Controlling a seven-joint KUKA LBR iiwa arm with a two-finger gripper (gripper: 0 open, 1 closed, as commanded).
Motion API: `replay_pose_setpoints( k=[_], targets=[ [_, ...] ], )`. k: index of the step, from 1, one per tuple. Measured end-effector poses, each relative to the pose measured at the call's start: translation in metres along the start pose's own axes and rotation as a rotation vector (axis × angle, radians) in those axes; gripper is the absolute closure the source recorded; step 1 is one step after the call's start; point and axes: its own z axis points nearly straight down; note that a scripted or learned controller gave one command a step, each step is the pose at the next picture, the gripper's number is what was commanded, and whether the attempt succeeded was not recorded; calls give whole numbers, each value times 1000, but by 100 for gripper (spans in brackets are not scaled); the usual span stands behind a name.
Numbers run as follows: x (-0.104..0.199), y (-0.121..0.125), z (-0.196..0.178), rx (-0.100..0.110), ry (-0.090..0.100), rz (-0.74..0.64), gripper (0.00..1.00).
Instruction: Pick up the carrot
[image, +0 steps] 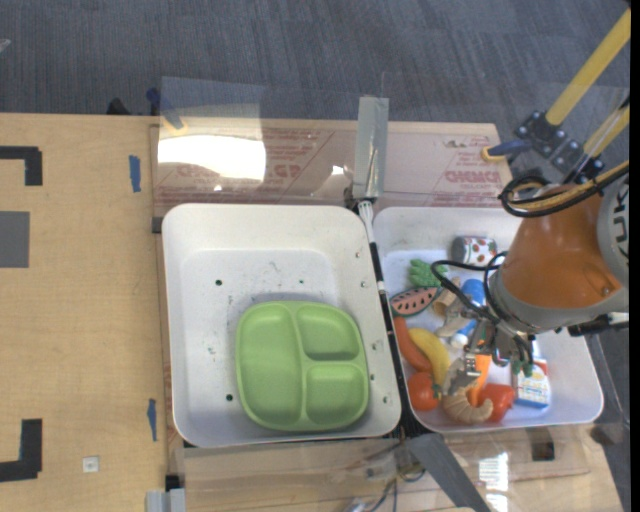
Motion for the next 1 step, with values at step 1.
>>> replay_pose_setpoints(
  k=[1],
  targets=[
    [20, -11, 13, 0, -16, 42, 0]
  ],
)
